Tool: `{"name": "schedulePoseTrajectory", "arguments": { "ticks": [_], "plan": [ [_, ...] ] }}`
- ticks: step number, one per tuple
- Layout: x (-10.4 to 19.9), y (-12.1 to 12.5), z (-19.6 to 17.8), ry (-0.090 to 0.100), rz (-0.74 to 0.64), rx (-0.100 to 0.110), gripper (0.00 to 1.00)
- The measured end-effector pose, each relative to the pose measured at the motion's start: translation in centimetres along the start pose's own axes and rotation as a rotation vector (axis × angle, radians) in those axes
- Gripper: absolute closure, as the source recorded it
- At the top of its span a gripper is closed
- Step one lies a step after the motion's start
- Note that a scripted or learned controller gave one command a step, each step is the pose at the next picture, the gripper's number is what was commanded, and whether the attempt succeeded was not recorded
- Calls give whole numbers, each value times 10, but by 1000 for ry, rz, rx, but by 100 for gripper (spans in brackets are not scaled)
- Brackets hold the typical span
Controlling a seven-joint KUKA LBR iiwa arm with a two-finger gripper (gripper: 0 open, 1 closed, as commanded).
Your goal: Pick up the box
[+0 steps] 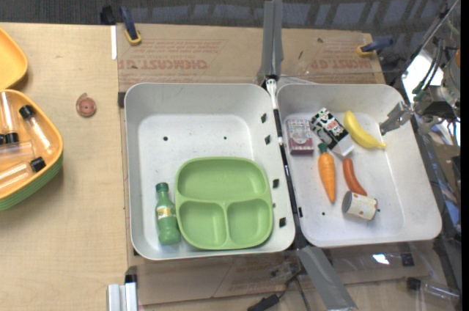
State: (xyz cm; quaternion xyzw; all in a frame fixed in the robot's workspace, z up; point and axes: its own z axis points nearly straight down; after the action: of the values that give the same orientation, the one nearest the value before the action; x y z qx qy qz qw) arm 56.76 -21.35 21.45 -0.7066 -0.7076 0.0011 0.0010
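Box: We see a small pink and white box [299, 136] lying flat in the right white bin [410, 225], near the bin's left wall and toward the back.
Next to the box: A black and white milk carton [330, 130] lies just beside it on the right, tipped over. An orange carrot [327, 173] lies just in front of the box, pointing toward us.
Other things in that bin: We see a yellow banana [363, 130] to the right of the carton, a red sausage [353, 177] beside the carrot, and a small white cup [360, 207] on its side by the sausage's near end.
Gripper: The grey gripper [392, 120] comes in from the right and sits by the banana's right end, well apart from the box. We cannot tell if its fingers are spread or pressed together.
Left bin: The other white bin [146, 108] holds a green plate with three parts [223, 201] and a green bottle [166, 213] just left of it.
Surface: Brown cardboard [190, 56] lies under both bins. A yellow tray with small tubes [22, 144] sits far to the left.
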Motion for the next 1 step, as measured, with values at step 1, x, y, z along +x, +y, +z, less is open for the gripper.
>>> {"name": "schedulePoseTrajectory", "arguments": {
  "ticks": [1],
  "plan": [
    [108, -10, 123, 0, 37, -1, 0]
  ]
}}
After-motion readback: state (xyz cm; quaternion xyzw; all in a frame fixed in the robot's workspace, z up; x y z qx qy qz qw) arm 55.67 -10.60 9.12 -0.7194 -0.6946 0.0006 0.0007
